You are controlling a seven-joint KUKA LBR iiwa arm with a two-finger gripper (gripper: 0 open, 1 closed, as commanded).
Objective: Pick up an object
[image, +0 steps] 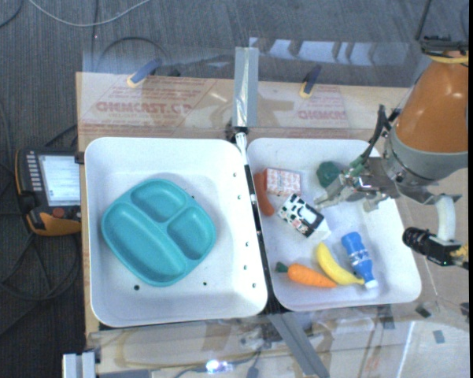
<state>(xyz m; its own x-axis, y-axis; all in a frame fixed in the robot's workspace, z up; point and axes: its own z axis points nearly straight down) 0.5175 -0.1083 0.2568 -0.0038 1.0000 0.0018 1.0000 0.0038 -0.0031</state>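
Cardboard [153,105] lettered "CHEMCAST" behind white bins [102,290]; gripper [348,189] spread open above green object [328,172].

The arm [437,109] is a fat rounded body at the right of the frame, glossy orange on top and grey below. A black cable runs along its left side. The claw [348,186] at its end is thin bare metal, silvery with dark joints.

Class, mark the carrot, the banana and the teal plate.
carrot [308,276], camera view, middle of its orange body.
banana [333,265], camera view, middle of its curve.
teal plate [159,231], camera view, ridge between its compartments.
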